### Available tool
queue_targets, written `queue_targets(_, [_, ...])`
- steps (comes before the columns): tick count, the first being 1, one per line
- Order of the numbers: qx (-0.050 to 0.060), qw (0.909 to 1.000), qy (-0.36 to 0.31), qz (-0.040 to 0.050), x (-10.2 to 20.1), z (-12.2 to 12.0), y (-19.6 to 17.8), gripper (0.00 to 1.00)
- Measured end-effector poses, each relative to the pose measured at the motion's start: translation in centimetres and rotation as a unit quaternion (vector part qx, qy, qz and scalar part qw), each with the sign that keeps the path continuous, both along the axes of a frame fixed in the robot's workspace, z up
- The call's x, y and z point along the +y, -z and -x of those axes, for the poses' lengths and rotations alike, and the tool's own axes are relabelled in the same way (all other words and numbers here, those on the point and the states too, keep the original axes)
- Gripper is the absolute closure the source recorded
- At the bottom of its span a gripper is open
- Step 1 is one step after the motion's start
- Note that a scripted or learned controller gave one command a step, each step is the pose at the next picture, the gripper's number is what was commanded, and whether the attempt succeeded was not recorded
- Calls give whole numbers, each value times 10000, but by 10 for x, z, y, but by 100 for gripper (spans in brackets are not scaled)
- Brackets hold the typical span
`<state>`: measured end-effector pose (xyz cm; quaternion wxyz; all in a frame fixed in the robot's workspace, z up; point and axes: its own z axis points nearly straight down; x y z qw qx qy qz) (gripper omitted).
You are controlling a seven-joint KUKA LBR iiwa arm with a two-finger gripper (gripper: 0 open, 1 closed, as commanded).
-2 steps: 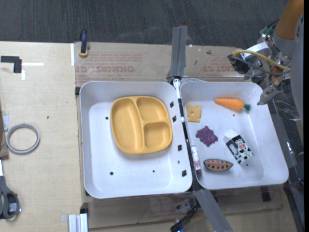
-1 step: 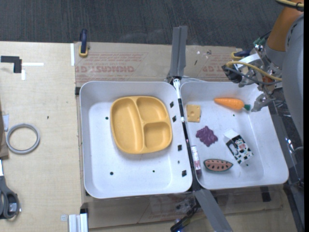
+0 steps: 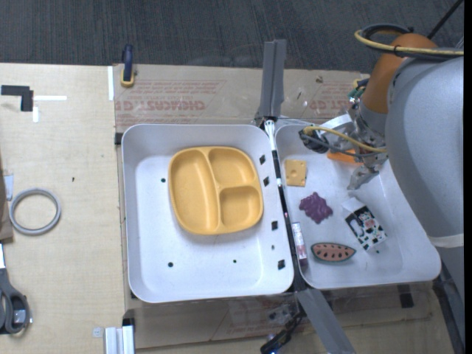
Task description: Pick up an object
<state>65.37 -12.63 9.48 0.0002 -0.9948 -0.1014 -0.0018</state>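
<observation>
In the right bin (image 3: 413, 260) I see a cheese slice (image 3: 296, 172), a purple grape bunch (image 3: 316, 207), a watermelon slice (image 3: 332, 252) and a black-and-white card (image 3: 366, 227). My gripper (image 3: 363, 177) hovers near the card, holding nothing. A yellow divided plate (image 3: 216, 190) sits in the left bin (image 3: 147, 271).

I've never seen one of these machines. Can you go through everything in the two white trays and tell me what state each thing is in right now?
Yellow plastic divided plate: flat in the left bin, nothing in its compartments.
Yellow cheese-like square: lying in the right bin, untouched.
Purple lumpy piece: lying loose.
Watermelon-slice toy: lying flat.
Black-and-white small block: lying tilted.
Gripper: above the right bin, holding nothing visible.
</observation>
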Motion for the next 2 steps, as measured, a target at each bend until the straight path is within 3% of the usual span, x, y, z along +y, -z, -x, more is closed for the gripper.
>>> queue_targets(1, [49, 9969, -784, 3, -61, 40, -69, 0])
queue_targets(2, [-31, 9999, -122, 16, -36, 5, -5, 0])
